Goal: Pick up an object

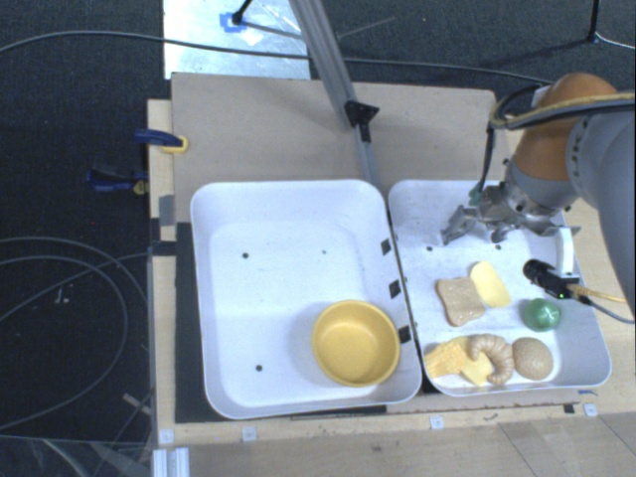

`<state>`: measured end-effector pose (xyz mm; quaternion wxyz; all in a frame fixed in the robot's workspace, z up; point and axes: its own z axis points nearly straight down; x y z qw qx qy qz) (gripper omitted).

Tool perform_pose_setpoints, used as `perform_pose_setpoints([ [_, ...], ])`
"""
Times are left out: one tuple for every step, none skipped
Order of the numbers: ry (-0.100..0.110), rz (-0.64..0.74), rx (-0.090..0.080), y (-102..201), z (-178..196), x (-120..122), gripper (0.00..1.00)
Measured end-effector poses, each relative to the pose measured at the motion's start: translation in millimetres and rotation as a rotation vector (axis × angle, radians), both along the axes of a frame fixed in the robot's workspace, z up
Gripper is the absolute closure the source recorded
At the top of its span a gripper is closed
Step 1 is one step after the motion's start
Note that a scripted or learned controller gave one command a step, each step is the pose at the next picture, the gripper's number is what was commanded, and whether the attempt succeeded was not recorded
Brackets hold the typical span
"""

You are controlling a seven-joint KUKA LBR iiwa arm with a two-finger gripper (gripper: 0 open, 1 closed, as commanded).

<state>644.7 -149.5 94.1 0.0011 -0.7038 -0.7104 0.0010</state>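
- White plastic is seen in two shallow bins set side by side on a brown board: the left bin and the right bin.
- Grey arm, with its orange band, is brought in from the right edge and is bent down over the upper part of the right bin.
- Its gripper is seen low over the bare floor of that bin, near the far wall; whether it is spread or pressed together cannot be told, and nothing can be made out in its grasp.
- The objects to be picked are gathered in the near half of the right bin, apart from the gripper.
- A slice of toast is laid flat, with a pale yellow piece touching its upper right corner.
- A green ball is found to the right of these, close to the bin's right wall.
- Along the near wall a yellow wedge, a curled brown pastry and a round brown bun are lined up, the pastry touching the wedge.
- A yellow bowl is placed upright in the near right corner of the left bin.
- A metal pole is slanted across the board from the top, and a blue clamp is fixed at the board's left edge.
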Motion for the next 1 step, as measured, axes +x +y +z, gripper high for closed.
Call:
perform_pose_setpoints([
  [-0.006,0.001,-0.002,-0.5,14.9,1.8,1.0],
])
